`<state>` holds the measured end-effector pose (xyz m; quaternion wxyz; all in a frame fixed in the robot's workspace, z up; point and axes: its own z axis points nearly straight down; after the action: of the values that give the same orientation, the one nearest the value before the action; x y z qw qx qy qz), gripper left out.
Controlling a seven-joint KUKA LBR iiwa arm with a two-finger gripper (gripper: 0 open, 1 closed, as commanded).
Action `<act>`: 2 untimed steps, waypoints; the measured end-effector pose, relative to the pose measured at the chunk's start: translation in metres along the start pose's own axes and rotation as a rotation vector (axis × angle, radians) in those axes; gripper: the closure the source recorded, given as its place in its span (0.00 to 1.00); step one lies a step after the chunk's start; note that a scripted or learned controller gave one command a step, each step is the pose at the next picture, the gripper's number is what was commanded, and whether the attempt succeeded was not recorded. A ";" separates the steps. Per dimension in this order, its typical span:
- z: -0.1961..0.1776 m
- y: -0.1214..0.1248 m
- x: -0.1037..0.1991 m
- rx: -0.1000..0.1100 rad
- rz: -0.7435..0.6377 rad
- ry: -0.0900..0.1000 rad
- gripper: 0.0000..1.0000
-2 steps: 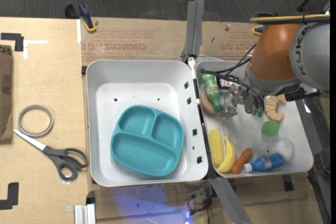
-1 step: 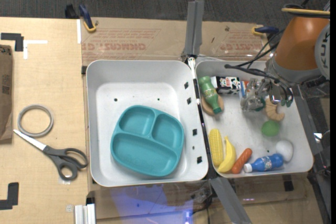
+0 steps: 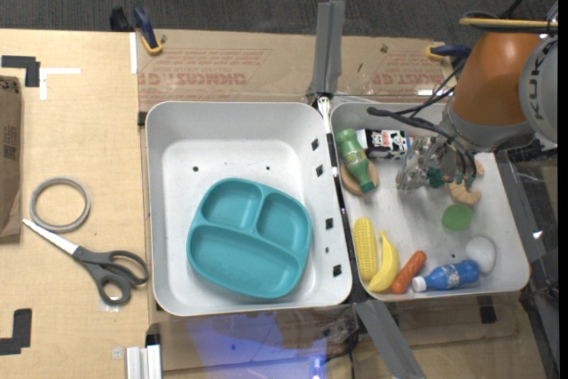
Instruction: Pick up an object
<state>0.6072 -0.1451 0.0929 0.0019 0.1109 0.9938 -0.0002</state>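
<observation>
My gripper (image 3: 424,175) hangs low in the right bin (image 3: 510,217), in its upper middle part. Its fingers point down; what lies between them is hard to make out. Just right of it sits a tan lumpy item (image 3: 465,193). A green round piece (image 3: 458,217) rests below that. A green bottle (image 3: 352,155) lies on a brown bread-like item (image 3: 362,181) at the bin's left. Along the front lie a corn cob (image 3: 363,247), a banana (image 3: 385,264), a carrot (image 3: 408,272), a blue-labelled bottle (image 3: 448,276) and a white ball (image 3: 481,250).
A small black-and-white carton (image 3: 387,141) lies at the back of the right bin. The left bin (image 3: 169,191) holds a teal divided plate (image 3: 250,237). Scissors (image 3: 93,262) and a tape roll (image 3: 59,202) lie on the wooden bench to the left.
</observation>
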 end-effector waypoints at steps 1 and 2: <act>0.000 0.048 0.027 0.000 0.056 0.002 0.00; 0.001 0.029 0.080 0.000 -0.006 0.002 0.00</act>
<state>0.5358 -0.0993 0.0921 0.0008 0.1077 0.9942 -0.0001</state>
